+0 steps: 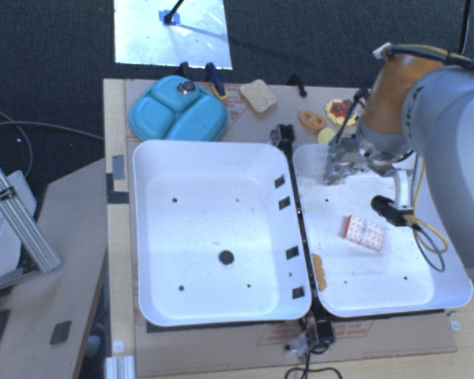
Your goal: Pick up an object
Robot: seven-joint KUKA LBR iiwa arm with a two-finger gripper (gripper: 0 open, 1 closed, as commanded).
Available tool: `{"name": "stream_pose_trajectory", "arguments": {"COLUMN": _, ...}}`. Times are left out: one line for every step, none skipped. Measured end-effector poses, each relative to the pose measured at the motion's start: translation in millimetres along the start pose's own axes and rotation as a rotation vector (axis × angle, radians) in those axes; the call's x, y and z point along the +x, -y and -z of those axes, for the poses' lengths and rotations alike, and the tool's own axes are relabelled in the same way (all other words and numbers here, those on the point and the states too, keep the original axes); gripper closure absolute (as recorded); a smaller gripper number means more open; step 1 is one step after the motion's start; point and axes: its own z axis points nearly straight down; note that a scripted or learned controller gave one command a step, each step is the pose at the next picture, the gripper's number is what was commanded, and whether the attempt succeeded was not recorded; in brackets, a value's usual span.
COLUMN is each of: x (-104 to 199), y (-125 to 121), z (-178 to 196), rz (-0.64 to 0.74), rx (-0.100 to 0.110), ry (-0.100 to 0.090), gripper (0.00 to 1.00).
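The right bin (426,290) serves as the landmark. The grey arm with its orange band reaches over the bin's far right corner, and its end effector (337,170) hangs low over the bin's far left part, close to the floor there; whether its grip is open or closed cannot be told, and nothing shows in its hold. A small red-and-white patterned packet (364,233) lies flat near the middle of the bin's floor, apart from the end effector. A small orange piece (318,271) lies against the bin's left wall, towards the near side. To the left of this bin stands the left bin (154,212), with a small dark disc (226,257) on its floor. Beyond both bins, on the counter (118,235), sit a blue divided tray (178,110), a slice of toast (258,95) and a few small toy foods (329,120).
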Motion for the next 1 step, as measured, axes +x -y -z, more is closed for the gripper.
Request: {"name": "stream_pose_trajectory", "arguments": {"x": 21.3, "y": 1.8, "z": 0.4, "rz": -0.005, "rx": 0.000, "ry": 0.003, "gripper": 1.00}}
